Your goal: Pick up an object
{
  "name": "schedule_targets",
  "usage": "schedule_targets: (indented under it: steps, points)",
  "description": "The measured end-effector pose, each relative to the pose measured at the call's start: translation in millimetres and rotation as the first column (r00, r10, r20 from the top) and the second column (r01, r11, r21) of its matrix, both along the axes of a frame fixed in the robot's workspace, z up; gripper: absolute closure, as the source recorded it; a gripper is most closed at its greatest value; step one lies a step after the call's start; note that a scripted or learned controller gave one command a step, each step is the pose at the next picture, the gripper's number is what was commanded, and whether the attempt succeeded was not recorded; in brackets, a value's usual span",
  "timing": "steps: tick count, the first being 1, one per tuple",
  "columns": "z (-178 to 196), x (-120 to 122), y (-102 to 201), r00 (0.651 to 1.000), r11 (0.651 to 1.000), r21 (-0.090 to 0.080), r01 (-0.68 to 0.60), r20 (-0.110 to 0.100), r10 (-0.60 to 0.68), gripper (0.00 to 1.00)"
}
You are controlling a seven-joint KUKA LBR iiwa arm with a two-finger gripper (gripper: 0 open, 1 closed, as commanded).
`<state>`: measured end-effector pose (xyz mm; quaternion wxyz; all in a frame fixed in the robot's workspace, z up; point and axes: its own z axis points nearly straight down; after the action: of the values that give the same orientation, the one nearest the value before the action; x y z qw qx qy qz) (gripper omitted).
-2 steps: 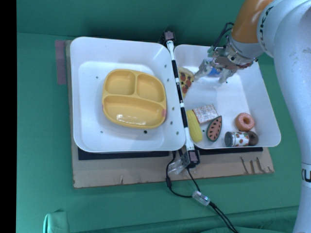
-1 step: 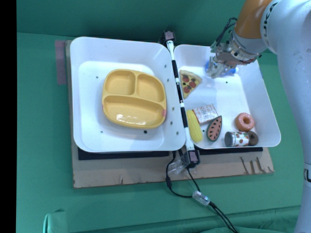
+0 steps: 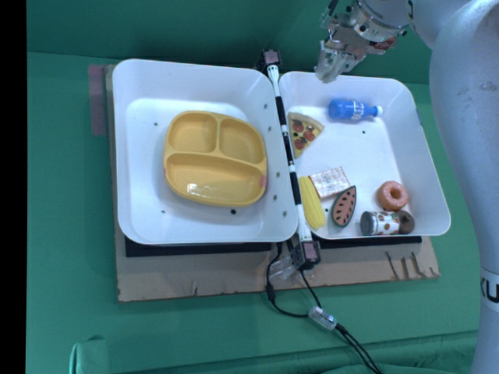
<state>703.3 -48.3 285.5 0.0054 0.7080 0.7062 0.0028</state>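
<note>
Bottle [image 3: 352, 110] lies flat, cap pointing right, below the gripper [image 3: 330, 66], finger state unclear.

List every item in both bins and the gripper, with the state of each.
gripper: above the right bin's far rim, nothing between its fingers
blue bottle: lying on its side
pizza slice: lying flat
cracker packet: lying flat
corn cob: lying along the divider
watermelon slice: lying flat
donut: lying flat
can: tipped on its side
yellow divided plate: upright, in left bin
</note>
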Motion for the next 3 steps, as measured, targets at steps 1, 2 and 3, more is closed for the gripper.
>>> schedule_targets:
  steps: [1,2,3]
  points:
    - [-1.7,-0.7,75.8,1.0,1.0,0.001,0.0,-0.004,0.0,1.0]
    - [18.8,-0.6,173.2,1.0,1.0,0.004,-0.001,0.0,0.001,1.0]
    - [-0.6,-1.0,216.6,1.0,1.0,0.003,0.0,-0.005,0.0,1.0]
